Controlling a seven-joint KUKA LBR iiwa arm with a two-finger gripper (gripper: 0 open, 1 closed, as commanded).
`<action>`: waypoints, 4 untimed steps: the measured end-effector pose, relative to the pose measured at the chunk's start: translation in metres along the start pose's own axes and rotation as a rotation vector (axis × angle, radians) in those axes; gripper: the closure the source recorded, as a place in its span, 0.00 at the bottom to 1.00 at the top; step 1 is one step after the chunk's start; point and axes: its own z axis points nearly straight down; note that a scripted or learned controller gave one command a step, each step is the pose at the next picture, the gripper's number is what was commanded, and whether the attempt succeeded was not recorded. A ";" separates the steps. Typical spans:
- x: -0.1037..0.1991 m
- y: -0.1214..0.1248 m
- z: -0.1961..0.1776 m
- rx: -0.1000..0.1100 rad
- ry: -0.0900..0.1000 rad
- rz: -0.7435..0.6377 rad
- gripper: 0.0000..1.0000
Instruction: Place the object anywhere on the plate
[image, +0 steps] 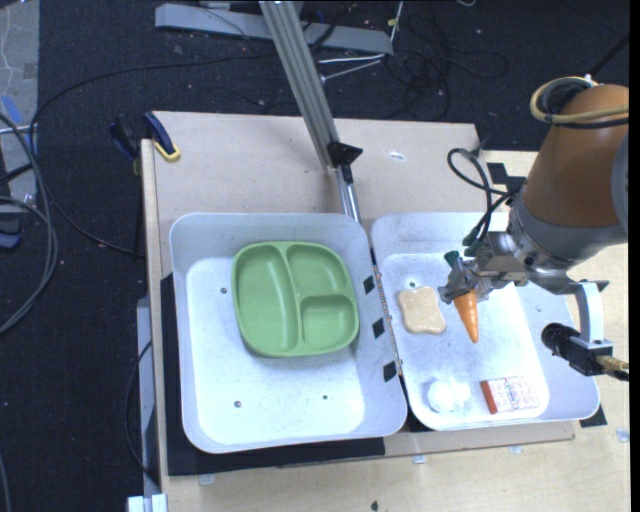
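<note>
Carrot (469, 318) clamped in gripper (462, 292) beside bread (422, 311) (right bin); green plate (296, 298) well apart

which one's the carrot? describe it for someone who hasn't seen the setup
Look in the right-hand white bin, at its upper middle under the gripper. The carrot is a small orange cone pointing down, right of the tan bread slice. Nothing else there is orange and pointed.

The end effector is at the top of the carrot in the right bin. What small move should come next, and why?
Probably a short lift straight up. The end effector sits at the wide end of the carrot, which hangs point-down beside the bread slice in the right bin. I cannot tell if the grip is firm, so a small rise would test it before crossing to the green divided plate.
</note>
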 end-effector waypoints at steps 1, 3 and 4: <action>0.054 0.005 0.017 0.002 -0.001 0.000 1.00; 0.172 0.005 0.042 0.003 0.000 -0.001 1.00; 0.216 -0.005 0.043 0.002 0.000 -0.001 1.00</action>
